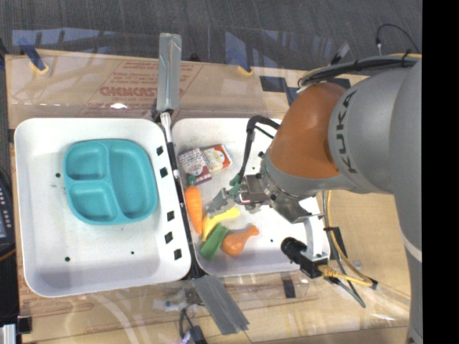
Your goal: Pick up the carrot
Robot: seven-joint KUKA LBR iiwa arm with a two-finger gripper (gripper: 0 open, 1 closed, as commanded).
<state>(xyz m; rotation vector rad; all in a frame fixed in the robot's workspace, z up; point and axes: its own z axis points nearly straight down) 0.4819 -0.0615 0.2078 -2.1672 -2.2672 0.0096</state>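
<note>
- You have the carrot (193,206) lying lengthwise in the right bin (215,131), against the wall it shares with the left bin (32,192).
- Just right of the carrot lie a yellow piece (215,219), a green piece (213,241) and an orange drumstick-shaped toy (240,241).
- Above the carrot sits a small printed packet (204,160).
- Your gripper (228,198) hovers just right of the carrot; you cannot tell its finger state.
- A teal divided plate (111,180) rests in the left bin.

A teal divided plate (111,180) lies in the left bin (43,264).
</note>
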